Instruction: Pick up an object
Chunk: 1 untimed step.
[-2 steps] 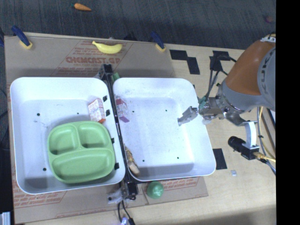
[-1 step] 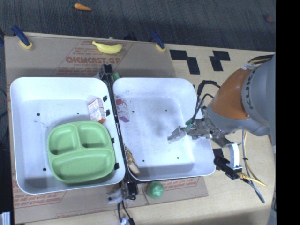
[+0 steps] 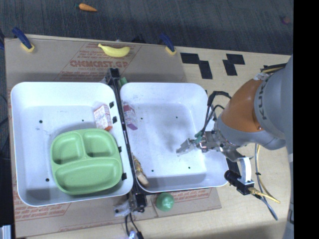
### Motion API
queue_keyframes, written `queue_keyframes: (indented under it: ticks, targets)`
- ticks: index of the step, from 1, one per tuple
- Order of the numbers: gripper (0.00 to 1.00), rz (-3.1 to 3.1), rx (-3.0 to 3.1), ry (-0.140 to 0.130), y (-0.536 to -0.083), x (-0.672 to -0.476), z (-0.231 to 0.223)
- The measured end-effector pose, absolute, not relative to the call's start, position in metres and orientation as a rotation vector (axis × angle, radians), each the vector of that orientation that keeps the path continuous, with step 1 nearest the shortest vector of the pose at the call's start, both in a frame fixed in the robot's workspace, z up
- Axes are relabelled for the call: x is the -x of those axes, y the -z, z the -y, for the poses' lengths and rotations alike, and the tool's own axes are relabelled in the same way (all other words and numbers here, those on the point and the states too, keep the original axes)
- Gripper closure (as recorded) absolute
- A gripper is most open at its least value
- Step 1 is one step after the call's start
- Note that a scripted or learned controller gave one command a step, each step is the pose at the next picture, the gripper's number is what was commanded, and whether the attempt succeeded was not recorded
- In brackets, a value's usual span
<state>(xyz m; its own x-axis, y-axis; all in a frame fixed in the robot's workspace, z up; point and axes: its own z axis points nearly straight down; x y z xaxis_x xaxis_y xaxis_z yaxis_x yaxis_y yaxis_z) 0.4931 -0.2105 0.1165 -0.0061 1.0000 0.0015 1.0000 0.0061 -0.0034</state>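
Green tray (image 3: pixel 87 161) fills left bin (image 3: pixel 30 98); claw (image 3: pixel 187 147), grip unclear, inside right bin (image 3: pixel 164 91).

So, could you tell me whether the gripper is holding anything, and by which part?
Nothing shows between the fingers of the gripper, which hangs over the bare floor of the right bin, so it holds nothing.

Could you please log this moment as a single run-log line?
gripper: low in right bin, nothing visibly held | green tray: left bin | banana: outside bins
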Motion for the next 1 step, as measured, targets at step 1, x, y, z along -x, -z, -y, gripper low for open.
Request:
queue_keyframes:
  ticks: [1]
  targets:
    - [0.0,2.226,2.212,-0.002,-0.1136,-0.4762,0.2107]
